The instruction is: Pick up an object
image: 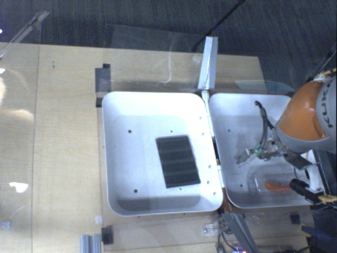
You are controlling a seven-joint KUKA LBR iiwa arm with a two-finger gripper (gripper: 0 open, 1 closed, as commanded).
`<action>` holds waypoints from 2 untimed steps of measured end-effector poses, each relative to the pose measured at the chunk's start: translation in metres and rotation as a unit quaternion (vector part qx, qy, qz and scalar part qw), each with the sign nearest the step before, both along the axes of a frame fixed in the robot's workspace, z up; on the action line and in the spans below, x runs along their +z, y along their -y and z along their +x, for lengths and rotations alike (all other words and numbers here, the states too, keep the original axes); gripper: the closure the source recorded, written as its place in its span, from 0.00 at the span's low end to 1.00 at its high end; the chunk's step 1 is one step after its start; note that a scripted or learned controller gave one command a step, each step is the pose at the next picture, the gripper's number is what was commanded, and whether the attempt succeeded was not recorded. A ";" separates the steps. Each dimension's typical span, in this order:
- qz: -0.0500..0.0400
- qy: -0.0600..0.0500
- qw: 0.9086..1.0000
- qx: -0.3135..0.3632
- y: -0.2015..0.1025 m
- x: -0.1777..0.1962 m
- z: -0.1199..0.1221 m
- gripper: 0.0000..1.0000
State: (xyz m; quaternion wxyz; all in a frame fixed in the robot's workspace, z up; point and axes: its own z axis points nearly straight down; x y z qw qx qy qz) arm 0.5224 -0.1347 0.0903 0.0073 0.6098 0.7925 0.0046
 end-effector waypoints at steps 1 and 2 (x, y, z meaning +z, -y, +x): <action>-0.004 0.000 0.987 0.162 0.032 0.000 -0.030 0.00; -0.004 0.000 0.987 0.162 0.032 0.000 -0.030 0.00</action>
